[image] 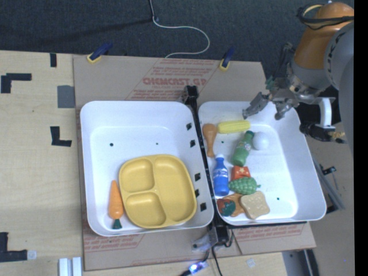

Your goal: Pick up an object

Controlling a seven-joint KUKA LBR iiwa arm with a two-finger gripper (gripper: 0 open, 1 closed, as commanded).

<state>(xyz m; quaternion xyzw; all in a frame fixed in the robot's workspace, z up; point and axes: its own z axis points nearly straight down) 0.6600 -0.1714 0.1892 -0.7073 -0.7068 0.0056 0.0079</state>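
Seen from above at a slant: two shallow white bins side by side on a cardboard-covered tabletop (172, 79), left bin (98, 125) mid-frame, right bin (299, 171) toward the right. In the left bin, a yellow divided plate (156, 190) at lower centre, with an orange carrot (115, 203) just beside its left edge, long axis running top to bottom of the frame, green tip pointing down. In the right bin, a cluster along the left wall: a corn cob (233, 126) near the top, long axis lying left to right; a green bottle (242, 148) below it, tilted, cap toward the upper right; a white ball (260, 141) just beside the bottle; a drumstick (210, 137) against the left wall; a blue bottle (221, 176) upright in the frame, cap toward the top; a slice of bread (255, 204) at the bottom. Gripper (267, 109) at upper right, over the right bin's top rim, fingers spread apart, grasping nothing, well apart from the corn cob.
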